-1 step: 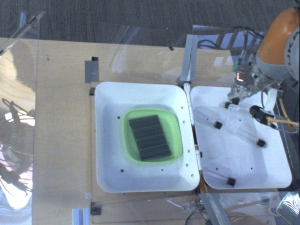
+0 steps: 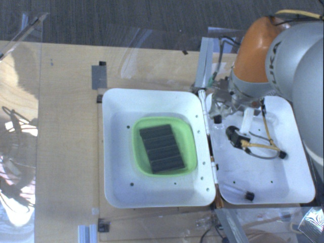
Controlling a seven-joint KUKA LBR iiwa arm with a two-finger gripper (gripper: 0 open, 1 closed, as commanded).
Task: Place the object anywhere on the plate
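A dark grey ribbed block (image 2: 161,149) lies flat on the green plate (image 2: 188,142), turned a little off square. The plate sits in the middle of the left white bin (image 2: 116,135). My gripper (image 2: 218,114) hangs over the back left part of the right bin (image 2: 283,186), close to the wall between the two bins. It is well to the right of the plate and apart from the block. The wrist and the orange band above hide most of it.
A small black piece (image 2: 249,195) lies near the front edge of the right bin. The arm (image 2: 298,59) covers the back right of the scene. Bare wooden bench (image 2: 61,151) stretches left of the bins.
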